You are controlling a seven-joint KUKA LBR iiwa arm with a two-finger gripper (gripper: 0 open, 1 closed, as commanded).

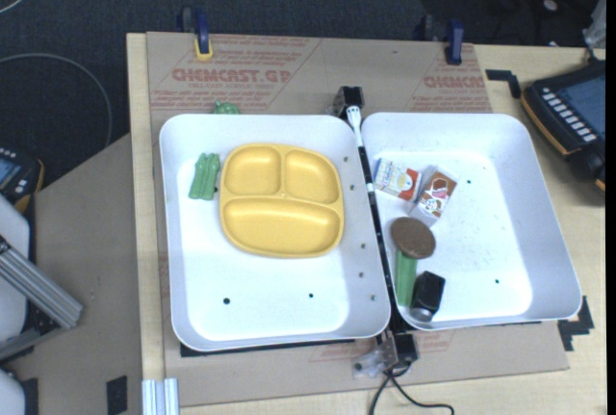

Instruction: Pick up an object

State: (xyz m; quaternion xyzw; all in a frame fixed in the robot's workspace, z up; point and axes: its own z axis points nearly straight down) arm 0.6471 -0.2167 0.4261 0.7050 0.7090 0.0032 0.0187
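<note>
so, operator, your biggest thing is the brown board under both bins, printed in red with "chemcast" twice, the rest of that lettering too faint to read. take the yellow divided plate as your landmark: it lies in the left bin, three compartments up. right of the plate, past the black seam, is the right bin. just left of the plate, touching its edge, lies a green pod-shaped toy. right of the plate you have two small cartons with red and white print that you cannot read, below them a brown disc, a green stick and a black block. nothing here lets you judge the tool's state: cannot tell.
</note>
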